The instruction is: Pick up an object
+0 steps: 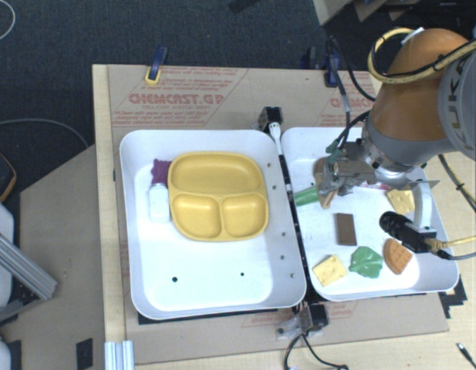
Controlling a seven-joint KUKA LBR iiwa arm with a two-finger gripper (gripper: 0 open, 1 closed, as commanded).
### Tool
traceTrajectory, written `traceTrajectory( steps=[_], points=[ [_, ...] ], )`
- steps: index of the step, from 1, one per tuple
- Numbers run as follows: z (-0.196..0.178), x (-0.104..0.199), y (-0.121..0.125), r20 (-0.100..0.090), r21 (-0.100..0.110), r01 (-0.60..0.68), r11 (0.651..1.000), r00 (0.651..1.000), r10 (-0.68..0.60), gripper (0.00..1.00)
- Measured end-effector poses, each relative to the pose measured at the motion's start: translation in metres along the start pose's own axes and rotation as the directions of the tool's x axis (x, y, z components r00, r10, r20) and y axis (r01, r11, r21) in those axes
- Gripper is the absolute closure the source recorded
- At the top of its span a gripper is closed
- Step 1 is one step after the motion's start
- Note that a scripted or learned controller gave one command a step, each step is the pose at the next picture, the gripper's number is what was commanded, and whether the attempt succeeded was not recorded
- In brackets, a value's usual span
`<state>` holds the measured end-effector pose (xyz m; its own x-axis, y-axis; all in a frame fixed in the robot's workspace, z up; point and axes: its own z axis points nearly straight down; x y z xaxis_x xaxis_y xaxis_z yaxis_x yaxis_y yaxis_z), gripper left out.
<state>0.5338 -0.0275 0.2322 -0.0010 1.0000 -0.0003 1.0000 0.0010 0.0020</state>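
Green stick (305, 198) in right bin (434, 284), hand (330, 185) just beside it, grip state unclear

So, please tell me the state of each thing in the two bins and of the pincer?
Yellow divided plate: upright, in the left bin.
White bottle: lying beside the plate.
Pincer: low in the right bin, near the green piece.
Brown block: lying flat.
Green leaf toy: lying loose.
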Motion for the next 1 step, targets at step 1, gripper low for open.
traceTrajectory(
  steps=[1],
  points=[
    [-0.0022, -0.0086, -0.0004, 0.0, 0.0, -0.002, 1.0, 1.0, 0.002, 1.0]
  ],
)
